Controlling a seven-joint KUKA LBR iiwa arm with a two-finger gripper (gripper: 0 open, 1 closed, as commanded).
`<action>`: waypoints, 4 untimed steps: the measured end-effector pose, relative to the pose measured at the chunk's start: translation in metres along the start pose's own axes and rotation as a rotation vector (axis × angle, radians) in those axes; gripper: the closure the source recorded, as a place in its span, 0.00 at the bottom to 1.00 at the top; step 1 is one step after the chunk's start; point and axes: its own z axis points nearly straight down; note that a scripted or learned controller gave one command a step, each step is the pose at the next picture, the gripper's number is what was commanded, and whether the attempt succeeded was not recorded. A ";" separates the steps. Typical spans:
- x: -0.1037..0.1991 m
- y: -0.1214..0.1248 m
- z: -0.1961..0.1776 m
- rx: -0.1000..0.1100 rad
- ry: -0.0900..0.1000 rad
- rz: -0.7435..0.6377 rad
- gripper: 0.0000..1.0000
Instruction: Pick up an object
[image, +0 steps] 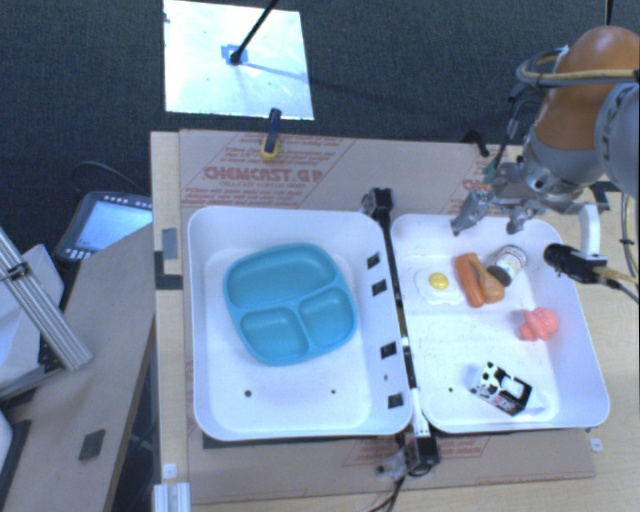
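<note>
Tool (492, 212) seen spread wide, nothing gripped, above right bin (575, 385) rear edge; hotdog (478, 279) lies just below.

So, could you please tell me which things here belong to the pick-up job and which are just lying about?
Part of the job:
gripper, over the right bin's far edge
hot dog
fried egg
small jar
pink toy
black-and-white object

Just lying about:
blue divided plate in the left bin
yellow clamp
tablet
</note>
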 end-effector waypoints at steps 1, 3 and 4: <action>0.000 0.002 -0.008 -0.013 -0.002 -0.002 0.00; 0.010 -0.004 0.090 -0.009 -0.001 -0.001 0.00; 0.010 -0.003 0.131 -0.011 -0.002 -0.001 0.00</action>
